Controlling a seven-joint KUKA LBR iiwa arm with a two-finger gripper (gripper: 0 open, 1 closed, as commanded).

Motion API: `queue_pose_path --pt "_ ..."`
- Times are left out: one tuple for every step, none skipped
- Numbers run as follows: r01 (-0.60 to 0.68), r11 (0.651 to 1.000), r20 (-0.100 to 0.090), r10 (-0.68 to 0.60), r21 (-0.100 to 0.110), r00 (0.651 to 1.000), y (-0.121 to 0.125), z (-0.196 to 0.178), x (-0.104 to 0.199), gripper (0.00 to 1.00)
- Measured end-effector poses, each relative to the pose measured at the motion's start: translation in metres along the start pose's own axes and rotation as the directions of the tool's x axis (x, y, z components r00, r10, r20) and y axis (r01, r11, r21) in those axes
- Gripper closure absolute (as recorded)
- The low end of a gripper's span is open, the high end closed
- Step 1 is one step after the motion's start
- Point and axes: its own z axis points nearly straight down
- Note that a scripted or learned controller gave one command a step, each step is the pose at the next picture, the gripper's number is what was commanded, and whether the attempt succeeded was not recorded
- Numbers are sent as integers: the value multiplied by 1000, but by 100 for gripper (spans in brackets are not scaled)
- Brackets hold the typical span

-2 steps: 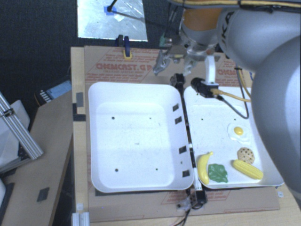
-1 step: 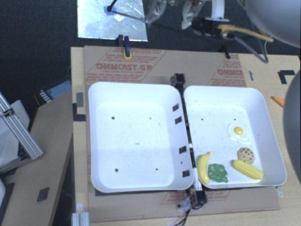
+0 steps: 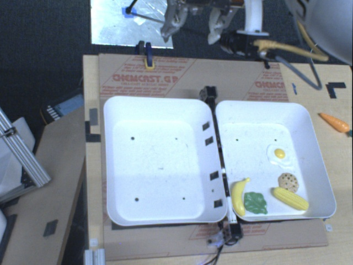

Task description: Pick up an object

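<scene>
Two shallow white bins (image 3: 259,117) lay side by side on a brown cardboard sheet. My pincer (image 3: 193,29) hung at the top of the frame with both fingers spread apart, holding nothing. At the lower right were a yellow banana (image 3: 239,196), a green leaf (image 3: 256,203), a corn cob (image 3: 290,199), a cookie (image 3: 287,181) and a fried egg (image 3: 279,154).

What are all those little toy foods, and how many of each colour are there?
Yellow: 2, a banana and a corn cob
White with yellow yolk: 1, a fried egg
Green: 1, a leafy piece
Brown: 1, a cookie
Orange: 1, a carrot lying on the bench outside the bins
Total: 6
</scene>
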Motion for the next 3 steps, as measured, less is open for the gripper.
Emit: queue_pose_path --pt "-14 1000 4 14 5 1000 -78 3 -75 0" --pt "-1 1000 2 1 5 1000 -125 3 -33 0" --pt "-3 1000 2 3 3 1000 -122 3 -1 0"
